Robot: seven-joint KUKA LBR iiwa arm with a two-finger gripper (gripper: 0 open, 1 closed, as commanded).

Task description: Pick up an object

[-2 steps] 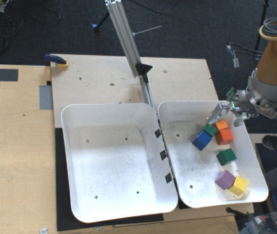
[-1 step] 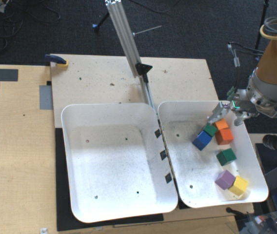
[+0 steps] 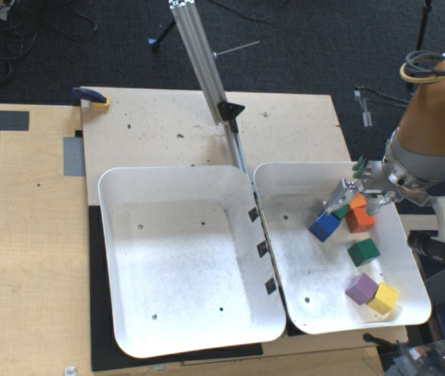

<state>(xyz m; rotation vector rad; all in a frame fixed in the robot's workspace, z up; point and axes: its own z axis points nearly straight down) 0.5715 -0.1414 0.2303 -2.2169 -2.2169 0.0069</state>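
In the right bin (image 3: 301,304) lie several small cubes. My gripper (image 3: 355,197) hangs low over the bin's far right part, right above an orange cube (image 3: 360,218) and beside a blue cube (image 3: 324,226). A small green piece shows between those two, partly hidden by the gripper. Nearer the front sit a green cube (image 3: 363,251), a purple cube (image 3: 361,288) and a yellow cube (image 3: 385,298), the last two touching. No cube is visibly lifted off the bin floor.
The left bin (image 3: 128,210) stands beside the right one, with black clips along the shared rims. A slanted aluminium post (image 3: 204,61) rises behind the bins. The grey and orange arm (image 3: 426,131) comes in from the right.
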